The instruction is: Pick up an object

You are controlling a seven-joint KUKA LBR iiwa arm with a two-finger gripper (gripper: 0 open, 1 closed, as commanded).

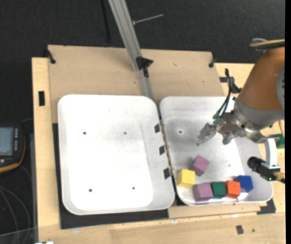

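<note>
Reaching in from the right, the grey arm with its orange band (265, 80) hangs over the right bin (186, 111), its gripper (216, 134) poised above the bin's bare upper floor with the two fingers (205, 133) spread apart and nothing between them. Six blocks lie below it toward the bin's near edge. A light purple block (200, 164) sits tilted by itself, closest to the gripper yet apart from it. Just beside that, to the left and lower, rests a yellow block (187, 177). Along the near rim runs a row: a second purple block (203, 191), a green block (219, 189), an orange block (233, 188) and a blue block (245, 182), packed side by side. The left bin (110, 151) lies alongside on the wooden desk (94, 65), and a slanted metal rail (127, 32) crosses the desk from above, ending between the two bins. Off the desk's left edge sits a handheld control pendant (0, 146) with a small screen.
</note>
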